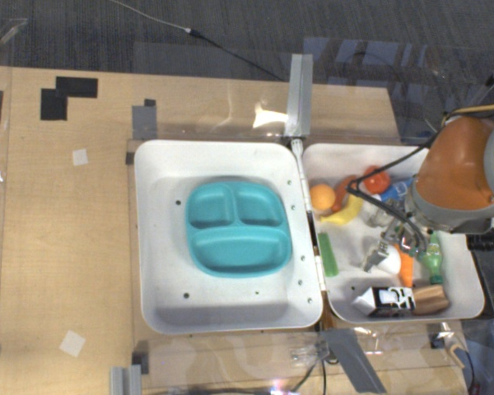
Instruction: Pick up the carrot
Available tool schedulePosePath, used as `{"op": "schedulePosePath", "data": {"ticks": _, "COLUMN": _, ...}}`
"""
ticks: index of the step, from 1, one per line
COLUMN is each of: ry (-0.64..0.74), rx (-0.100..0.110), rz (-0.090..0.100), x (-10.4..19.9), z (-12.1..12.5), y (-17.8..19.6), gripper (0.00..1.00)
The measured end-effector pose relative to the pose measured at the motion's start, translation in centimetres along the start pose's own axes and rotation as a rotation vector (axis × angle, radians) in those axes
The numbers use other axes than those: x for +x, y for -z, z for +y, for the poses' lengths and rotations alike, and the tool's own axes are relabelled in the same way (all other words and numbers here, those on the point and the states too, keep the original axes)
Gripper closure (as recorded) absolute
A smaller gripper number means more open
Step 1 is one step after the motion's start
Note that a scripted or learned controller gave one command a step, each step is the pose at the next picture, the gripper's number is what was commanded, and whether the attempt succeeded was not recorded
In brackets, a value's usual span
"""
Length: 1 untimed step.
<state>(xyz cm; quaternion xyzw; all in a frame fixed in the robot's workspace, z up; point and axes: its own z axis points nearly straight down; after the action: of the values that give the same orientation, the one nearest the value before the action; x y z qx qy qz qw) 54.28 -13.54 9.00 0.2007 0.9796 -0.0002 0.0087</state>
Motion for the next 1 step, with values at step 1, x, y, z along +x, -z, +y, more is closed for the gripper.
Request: {"op": "schedulePosePath", "data": {"ticks": 1, "ry": 0.025, "rx": -0.002, "rz": -0.002, "x": 2.33, "z": -0.91, "y": 0.07, "gripper": 0.0}}
